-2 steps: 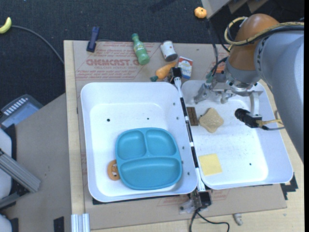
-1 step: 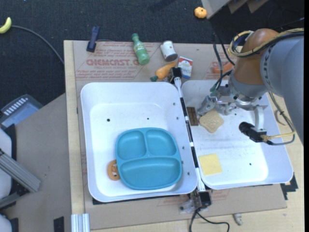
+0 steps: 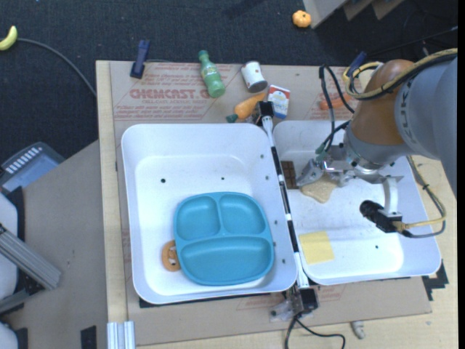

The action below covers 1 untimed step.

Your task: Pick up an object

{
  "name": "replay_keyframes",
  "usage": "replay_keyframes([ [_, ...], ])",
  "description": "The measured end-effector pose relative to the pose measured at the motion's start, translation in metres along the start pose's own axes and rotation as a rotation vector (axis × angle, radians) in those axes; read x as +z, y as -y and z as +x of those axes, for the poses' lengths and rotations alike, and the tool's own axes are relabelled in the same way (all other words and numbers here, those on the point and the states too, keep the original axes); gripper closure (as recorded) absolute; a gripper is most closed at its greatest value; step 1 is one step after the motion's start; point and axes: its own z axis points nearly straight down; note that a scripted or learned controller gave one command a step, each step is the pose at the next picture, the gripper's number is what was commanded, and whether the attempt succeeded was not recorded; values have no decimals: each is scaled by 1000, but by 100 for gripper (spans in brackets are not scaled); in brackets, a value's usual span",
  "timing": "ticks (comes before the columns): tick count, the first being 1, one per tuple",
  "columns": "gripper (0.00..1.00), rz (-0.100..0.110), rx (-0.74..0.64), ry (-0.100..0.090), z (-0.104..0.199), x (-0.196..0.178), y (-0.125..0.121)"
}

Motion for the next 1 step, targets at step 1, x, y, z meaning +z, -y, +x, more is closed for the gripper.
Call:
replay_keyframes([
  [1, 100, -3, 1, 0, 0, -11, -1],
])
